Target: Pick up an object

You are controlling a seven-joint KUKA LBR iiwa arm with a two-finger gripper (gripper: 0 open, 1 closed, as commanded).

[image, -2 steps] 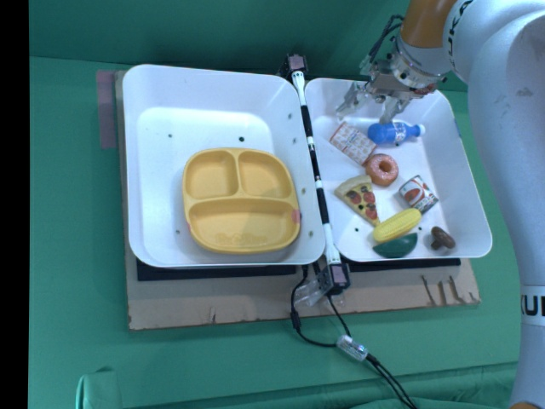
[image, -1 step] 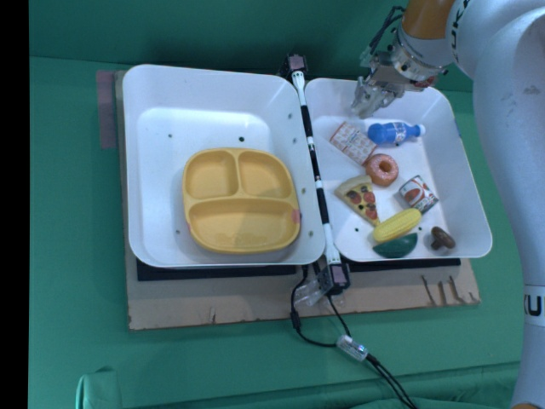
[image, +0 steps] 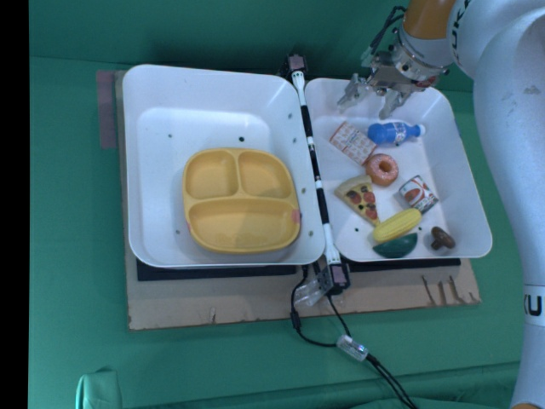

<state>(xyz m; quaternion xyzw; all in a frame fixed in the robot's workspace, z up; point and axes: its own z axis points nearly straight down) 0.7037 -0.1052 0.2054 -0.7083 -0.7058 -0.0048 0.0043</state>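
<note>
Gripper point(image: 375, 94) hangs spread wide and empty just beyond the blue bottle point(image: 394, 132), which lies on its side in the right bin point(image: 467, 186); likely light, rigid, slick and round, best pinched across its midsection.

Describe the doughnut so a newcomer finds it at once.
Look in the right-hand white bin, the one crowded with toy food. Near its middle, below the blue bottle and above the pizza slice, lies the doughnut: the only ring with a hole.
</note>
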